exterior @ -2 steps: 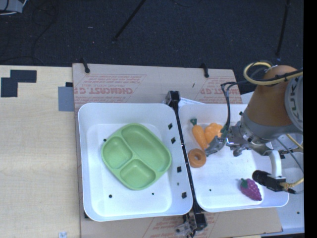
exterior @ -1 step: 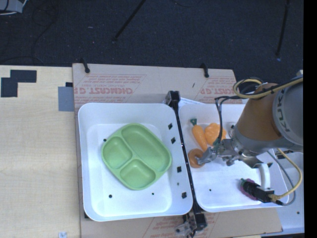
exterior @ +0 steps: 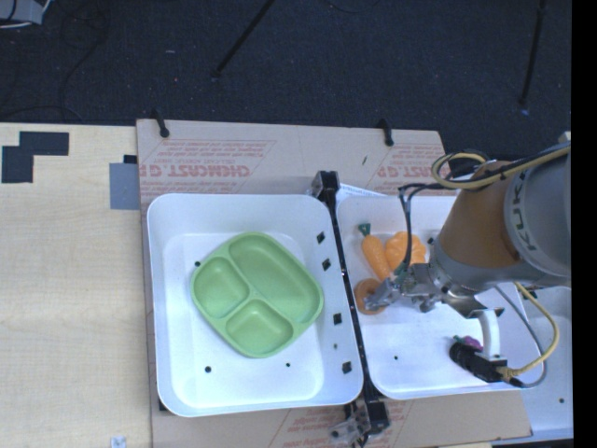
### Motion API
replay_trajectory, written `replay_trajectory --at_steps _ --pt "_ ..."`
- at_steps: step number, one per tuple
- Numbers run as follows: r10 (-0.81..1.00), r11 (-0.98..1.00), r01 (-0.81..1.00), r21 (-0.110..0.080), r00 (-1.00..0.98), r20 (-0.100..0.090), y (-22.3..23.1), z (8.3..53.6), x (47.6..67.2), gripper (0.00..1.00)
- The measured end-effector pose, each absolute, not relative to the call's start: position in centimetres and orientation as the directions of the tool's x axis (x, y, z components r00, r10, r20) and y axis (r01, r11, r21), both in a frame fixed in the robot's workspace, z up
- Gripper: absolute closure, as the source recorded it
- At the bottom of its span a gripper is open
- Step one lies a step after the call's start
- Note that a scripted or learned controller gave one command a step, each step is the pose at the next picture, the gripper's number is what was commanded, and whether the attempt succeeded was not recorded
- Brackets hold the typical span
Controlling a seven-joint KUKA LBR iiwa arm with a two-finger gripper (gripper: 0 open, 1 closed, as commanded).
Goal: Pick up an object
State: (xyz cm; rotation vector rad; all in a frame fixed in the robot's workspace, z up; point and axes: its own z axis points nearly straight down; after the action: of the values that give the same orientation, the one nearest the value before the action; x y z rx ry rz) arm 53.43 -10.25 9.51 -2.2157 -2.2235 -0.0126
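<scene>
Just beyond tool [exterior: 381,295]; carrot [exterior: 377,254].

Cardboard sheet [exterior: 215,161] on pale bench [exterior: 65,325]

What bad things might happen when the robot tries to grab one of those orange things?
1. The gripper is right by the orange things, which lie bunched together, so it may shove them apart or catch two instead of one.
2. They sit close to the wall between the bins, so the gripper might bump that wall.
3. The arm hides part of the right bin, so a miss there would be hard to spot.
</scene>
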Motion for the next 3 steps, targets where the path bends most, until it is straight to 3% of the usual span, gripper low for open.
replay_trajectory --at_steps 1,2,3 --pt "1.000 -0.004 1.000 0.014 0.004 0.004 -10.5 10.8 53.7 1.00" --pt "1.000 0.001 1.000 0.000 -0.001 0.000 -10.7 15.1 53.2 1.00" --pt "1.000 0.000 1.000 0.002 0.000 0.000 -11.3 20.0 54.1 1.00"
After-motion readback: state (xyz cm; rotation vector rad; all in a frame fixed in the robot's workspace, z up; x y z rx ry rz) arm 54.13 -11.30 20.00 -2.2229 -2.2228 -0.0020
